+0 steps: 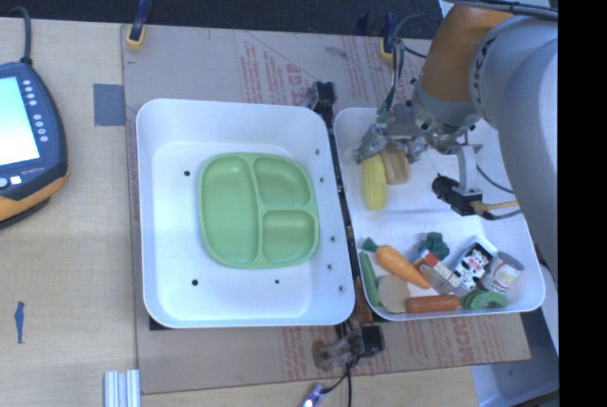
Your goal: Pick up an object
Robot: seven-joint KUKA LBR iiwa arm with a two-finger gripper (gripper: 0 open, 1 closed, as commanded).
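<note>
My gripper (387, 147) hangs low over the far left part of the right bin (503, 225), just above a yellow corn cob (375, 183) and a tan piece (395, 168) beside it. The grey arm with its orange band (460, 49) comes in from the upper right. At the bin's near end lie an orange carrot (402, 267), a red sausage (432, 304), a black-and-white box (469, 265) and several other small toys. A green divided plate (258, 209) rests in the left bin (161, 206).
A black handheld pendant (24, 144) lies on the bench at the far left. Black clamps (323, 96) sit between the bins at the far end, and cables run by the arm over the right bin.
</note>
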